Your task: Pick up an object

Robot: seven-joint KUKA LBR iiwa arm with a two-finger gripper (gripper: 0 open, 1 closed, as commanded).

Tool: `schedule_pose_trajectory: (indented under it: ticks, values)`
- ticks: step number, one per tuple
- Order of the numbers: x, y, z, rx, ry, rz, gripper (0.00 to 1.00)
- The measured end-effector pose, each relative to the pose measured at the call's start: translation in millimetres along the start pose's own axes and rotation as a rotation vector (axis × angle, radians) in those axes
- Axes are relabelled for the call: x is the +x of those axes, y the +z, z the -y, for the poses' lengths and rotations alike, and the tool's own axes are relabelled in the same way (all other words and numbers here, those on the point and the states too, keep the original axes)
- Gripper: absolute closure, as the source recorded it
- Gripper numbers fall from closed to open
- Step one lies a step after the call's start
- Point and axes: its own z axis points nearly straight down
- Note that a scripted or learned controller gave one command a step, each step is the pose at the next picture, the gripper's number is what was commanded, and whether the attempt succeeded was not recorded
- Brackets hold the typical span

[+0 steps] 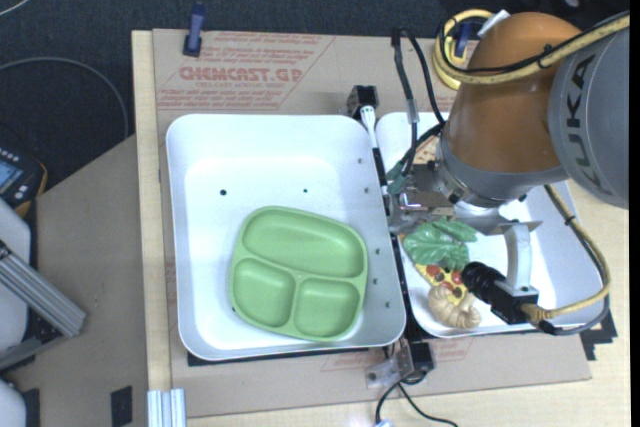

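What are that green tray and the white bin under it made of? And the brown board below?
The green tray looks like moulded plastic, matte: even pale colour, rounded compartments, soft sheen. The left bin seems thin white plastic, smooth and slightly glossy, with rounded corners and small holes. The board looks like wood or fibreboard under brown paper printed with red lettering; which one, I cannot tell.

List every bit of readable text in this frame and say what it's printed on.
"CHEMCAST G P", in red on the brown board behind the bins; the smaller red lines around it are too blurred to read.
"KUKA", partly visible, running down the grey arm at the right edge.
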Motion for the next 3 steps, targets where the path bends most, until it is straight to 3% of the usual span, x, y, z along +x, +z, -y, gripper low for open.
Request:
schedule_pose_trajectory:
  ticks: [1,2,3]
  values:
    - [-36,77,-30,0.005,0.013,0.003,1.00]
    - [-11,6,-6,-0.006,0.005,0.002,1.00]
    - [21,-66,-1,-0.011,0.002,0.000,1.00]
